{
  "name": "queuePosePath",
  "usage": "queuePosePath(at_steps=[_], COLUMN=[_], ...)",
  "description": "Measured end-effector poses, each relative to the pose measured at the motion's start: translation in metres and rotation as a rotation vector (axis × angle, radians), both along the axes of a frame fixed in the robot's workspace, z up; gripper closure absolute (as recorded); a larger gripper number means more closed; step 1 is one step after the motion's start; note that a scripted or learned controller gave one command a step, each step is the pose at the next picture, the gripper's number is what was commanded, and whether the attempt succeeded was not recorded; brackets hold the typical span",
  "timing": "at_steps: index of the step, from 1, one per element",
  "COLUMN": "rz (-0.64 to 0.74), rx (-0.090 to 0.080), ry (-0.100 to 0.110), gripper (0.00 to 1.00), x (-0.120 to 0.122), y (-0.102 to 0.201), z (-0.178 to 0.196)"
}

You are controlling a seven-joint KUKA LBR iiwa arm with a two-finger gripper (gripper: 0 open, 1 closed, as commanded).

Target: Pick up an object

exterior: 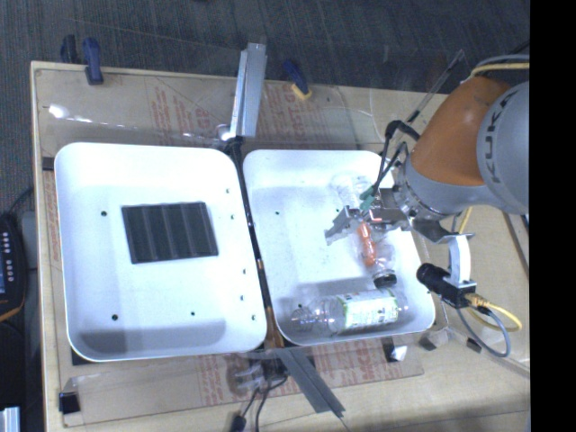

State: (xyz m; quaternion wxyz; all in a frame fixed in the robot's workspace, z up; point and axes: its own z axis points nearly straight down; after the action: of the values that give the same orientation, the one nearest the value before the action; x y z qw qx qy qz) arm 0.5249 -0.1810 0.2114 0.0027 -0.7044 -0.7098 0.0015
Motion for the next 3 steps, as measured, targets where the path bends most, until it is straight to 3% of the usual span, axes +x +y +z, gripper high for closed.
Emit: queuePosePath(at_steps=[1, 2, 3], rz=[0.019, 0.123, 0.123], rx=[-0.002, -0.002, -0.002], ry=[-0.005, -0.006, -0.006], gripper=[0.0, 0.0, 0.0], x=[0.016, 0.043, 0.043], y=[-0.029, -0.027, -0.028], z=[-0.023, -0.056, -0.056])
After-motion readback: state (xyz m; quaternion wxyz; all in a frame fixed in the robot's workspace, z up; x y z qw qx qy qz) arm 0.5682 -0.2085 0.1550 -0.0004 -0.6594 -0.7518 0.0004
